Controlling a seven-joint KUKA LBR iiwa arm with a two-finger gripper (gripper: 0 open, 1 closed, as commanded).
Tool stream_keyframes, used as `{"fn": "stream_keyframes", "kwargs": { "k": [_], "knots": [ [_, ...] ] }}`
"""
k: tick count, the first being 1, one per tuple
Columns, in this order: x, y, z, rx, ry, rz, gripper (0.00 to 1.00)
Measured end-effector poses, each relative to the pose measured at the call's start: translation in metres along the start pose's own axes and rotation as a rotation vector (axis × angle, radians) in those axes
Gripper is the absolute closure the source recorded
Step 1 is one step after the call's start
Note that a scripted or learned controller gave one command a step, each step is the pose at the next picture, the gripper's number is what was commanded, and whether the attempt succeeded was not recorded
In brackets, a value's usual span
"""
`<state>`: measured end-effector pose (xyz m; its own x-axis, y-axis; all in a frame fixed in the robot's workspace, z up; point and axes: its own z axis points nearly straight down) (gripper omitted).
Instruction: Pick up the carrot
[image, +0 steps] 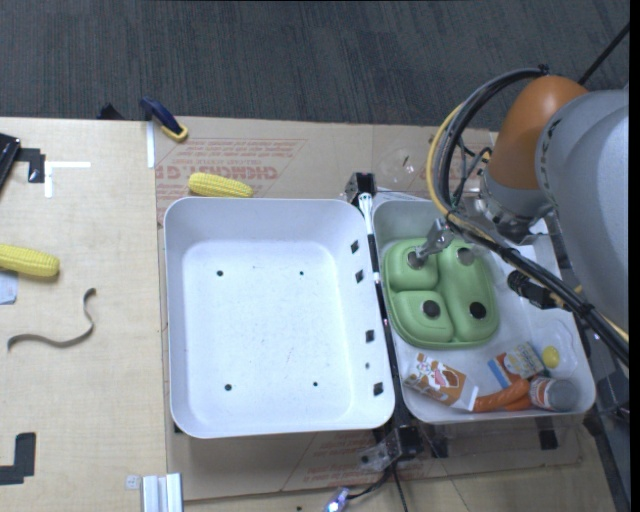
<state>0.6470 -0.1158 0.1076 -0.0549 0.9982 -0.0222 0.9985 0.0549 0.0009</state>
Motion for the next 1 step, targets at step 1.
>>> {"fn": "stream_keyframes", "kwargs": {
  "k": [1],
  "knots": [
    [-0.0571,0.0096,-0.0755,-0.002,0.017,-0.082,0.0]
  ]
}}
